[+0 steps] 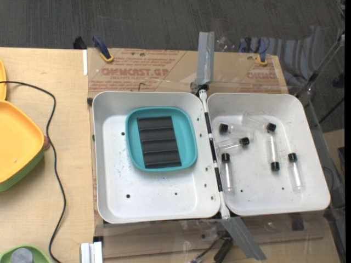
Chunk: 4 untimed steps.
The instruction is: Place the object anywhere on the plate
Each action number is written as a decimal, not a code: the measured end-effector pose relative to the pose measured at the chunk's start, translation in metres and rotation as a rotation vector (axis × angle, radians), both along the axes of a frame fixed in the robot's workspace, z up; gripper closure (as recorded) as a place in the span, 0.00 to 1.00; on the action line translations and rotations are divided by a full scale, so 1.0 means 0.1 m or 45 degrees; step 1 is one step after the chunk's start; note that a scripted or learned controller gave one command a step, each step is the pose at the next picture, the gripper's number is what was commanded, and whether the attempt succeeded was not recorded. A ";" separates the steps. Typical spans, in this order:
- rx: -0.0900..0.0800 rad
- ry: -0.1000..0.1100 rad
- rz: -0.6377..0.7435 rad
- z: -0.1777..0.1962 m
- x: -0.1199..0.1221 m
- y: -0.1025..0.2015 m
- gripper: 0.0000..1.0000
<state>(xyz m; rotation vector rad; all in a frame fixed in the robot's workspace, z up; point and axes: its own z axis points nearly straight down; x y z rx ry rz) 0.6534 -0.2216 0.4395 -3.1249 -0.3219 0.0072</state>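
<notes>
A teal plate (188, 141) with rounded corners lies in the left white bin (109, 163), toward its back. A black ribbed insert (158, 141) fills the plate's middle. In the right white bin (312, 163) lie several clear plastic vials with black caps, scattered flat. One vial (226, 171) lies by the bin's left wall, one vial (272, 152) sits mid-bin, and another vial (296, 171) lies toward the right wall.
A stack of yellow and green dishes (16, 147) sits on the wooden table at far left, with a black cable (55, 163) running beside it. Brown cardboard (142, 70) and clamps lie behind the bins. A grey upright post (205, 59) stands behind the seam between the bins.
</notes>
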 end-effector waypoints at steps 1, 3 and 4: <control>0.000 0.001 -0.001 0.00 0.00 0.00 0.00; 0.000 0.000 0.000 0.00 0.01 0.00 0.00; 0.001 0.002 -0.002 0.00 0.00 0.00 0.00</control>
